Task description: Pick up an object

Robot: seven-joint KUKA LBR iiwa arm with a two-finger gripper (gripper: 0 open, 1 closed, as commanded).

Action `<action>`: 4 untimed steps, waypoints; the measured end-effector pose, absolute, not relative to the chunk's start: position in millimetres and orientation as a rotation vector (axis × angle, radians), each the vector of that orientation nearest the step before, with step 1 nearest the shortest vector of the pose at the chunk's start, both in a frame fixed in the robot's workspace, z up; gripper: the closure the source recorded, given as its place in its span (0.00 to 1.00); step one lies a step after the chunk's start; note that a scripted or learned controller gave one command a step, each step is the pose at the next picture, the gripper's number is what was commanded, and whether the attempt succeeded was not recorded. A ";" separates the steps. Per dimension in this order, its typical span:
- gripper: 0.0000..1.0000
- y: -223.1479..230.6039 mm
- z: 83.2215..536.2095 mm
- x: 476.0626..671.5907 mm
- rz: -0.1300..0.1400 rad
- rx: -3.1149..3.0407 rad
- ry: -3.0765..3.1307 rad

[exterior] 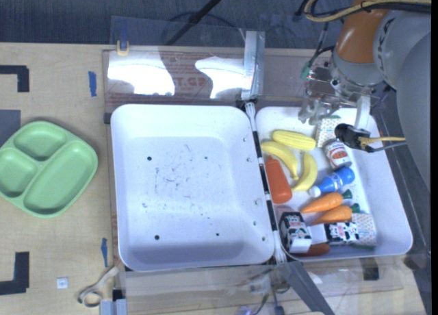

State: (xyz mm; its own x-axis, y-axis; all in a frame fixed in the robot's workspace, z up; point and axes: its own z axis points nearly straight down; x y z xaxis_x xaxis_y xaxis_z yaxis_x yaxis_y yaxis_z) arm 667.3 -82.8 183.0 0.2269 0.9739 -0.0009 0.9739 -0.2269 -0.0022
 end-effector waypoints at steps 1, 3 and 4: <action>1.00 -43.1 236.1 667.2 0.005 -2.768 -1.484; 1.00 46.0 247.0 645.7 0.010 -3.008 -0.900; 1.00 29.7 181.9 651.1 0.009 -3.068 -0.662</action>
State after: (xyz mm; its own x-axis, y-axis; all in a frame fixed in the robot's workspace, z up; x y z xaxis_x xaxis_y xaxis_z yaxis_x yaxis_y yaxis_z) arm 651.1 29.7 181.9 0.9111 0.4122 -0.0049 0.4122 -0.9111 -0.0036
